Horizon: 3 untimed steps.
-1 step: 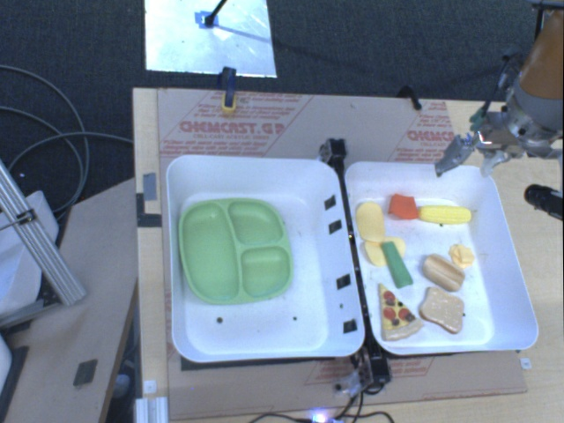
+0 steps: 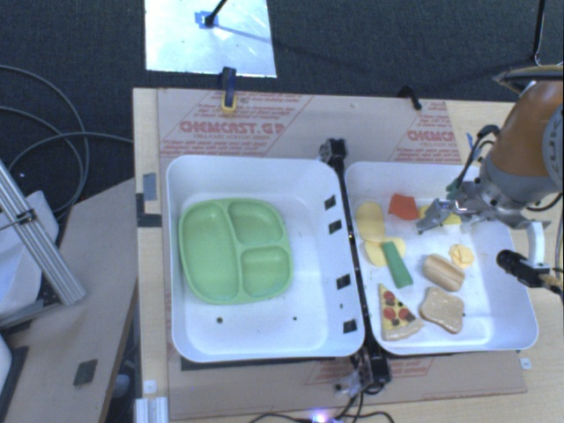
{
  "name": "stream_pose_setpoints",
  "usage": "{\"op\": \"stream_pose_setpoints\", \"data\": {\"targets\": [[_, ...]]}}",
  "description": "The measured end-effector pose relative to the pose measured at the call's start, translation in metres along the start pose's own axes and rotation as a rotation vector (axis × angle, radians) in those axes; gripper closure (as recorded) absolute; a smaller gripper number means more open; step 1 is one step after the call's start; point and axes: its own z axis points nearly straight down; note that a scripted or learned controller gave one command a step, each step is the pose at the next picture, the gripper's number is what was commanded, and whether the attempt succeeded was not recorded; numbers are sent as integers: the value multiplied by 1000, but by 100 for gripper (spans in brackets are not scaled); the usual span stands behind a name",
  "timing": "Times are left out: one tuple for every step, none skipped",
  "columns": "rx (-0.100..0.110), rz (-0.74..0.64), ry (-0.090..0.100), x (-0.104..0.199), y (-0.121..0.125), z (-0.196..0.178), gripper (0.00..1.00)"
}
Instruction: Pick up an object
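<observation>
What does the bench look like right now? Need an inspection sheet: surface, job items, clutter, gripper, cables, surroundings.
Surface: brown board with red lettering, bearing the left white bin and the right white bin.
Job's things: in the right bin, orange-red wedge, pale yellow pieces, green stick, hot dog toy, pizza slice toy, toast toy, small yellow piece.
Clutter: green sectioned plastic tray in the left bin.
Gripper: two-finger gripper low over the right bin's far side; finger state unclear.
Cables: black cables on the dark floor at left.
Surroundings: shiny metal sheet beyond the board.
</observation>
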Motion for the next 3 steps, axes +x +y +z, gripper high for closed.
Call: {"op": "stream_pose_setpoints", "data": {"targets": [[-17, -5, -5, 1, -36, 28, 0], [-13, -2, -4, 37, -91, 42, 0], [-15, -6, -5, 91, -85, 41, 0]]}}
